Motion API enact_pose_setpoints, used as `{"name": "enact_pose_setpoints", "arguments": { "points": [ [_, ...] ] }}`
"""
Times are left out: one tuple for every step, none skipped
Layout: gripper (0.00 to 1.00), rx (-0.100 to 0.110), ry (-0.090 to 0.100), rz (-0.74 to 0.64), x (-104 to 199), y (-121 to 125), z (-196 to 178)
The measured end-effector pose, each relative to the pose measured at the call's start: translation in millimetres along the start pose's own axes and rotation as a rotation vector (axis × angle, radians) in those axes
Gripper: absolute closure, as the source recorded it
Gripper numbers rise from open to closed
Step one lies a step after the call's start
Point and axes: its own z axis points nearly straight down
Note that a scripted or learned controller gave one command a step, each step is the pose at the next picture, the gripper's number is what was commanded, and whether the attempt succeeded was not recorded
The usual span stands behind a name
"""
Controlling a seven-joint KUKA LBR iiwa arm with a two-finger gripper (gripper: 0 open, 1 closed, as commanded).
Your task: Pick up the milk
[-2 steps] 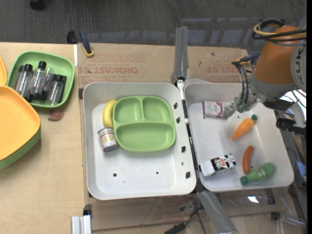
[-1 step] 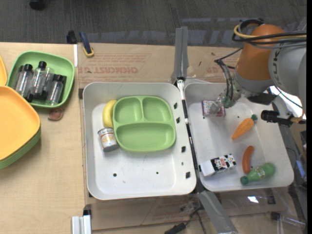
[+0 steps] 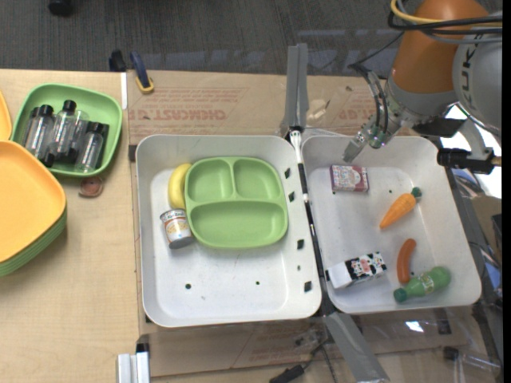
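The milk carton [image 3: 357, 270] lies on its side near the front left corner of the right bin [image 3: 471, 238], close to a green bottle [image 3: 421, 285] and a red sausage [image 3: 406, 259]. The jaws [image 3: 364, 144] hover over the bin's back edge, just above a small pink box [image 3: 350, 179], well apart from the milk. Whether they stand apart or together I cannot tell.

Bright, even light falls from overhead. The white bins [image 3: 231, 309] show soft, short shadows. Detail is slightly soft overall.
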Motion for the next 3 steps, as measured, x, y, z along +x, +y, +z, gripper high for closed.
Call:
{"name": "enact_pose_setpoints", "arguments": {
  "points": [
    [1.00, 0.002, 0.002, 0.285, 20, -8, 1],
    [1.00, 0.001, -0.002, 0.237, 1, 11, 1],
    [1.00, 0.001, 0.000, -0.115, 18, -15, 0]
  ]
}}
